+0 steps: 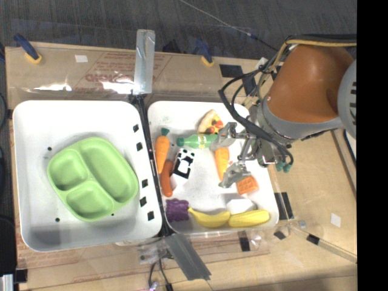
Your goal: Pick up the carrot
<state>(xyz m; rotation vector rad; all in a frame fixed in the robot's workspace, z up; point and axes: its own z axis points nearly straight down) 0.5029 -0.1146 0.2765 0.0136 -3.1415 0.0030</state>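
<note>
The gripper (pixel 228 153) hung over the right bin (pixel 200 108), its fingers spread on either side of a small orange carrot (pixel 222 160) without closing on it. A second, longer carrot (pixel 162 152) lay along the bin's left wall, above a sausage (pixel 167 179). Nearby lay a green bottle (pixel 197 140), a pizza slice (pixel 211 122), a black-and-white cube (pixel 183 163), grapes (pixel 177 209), a banana (pixel 208 217) and a corn cob (pixel 249 218). The left bin (pixel 36 120) held a green divided plate (pixel 92 177).
</note>
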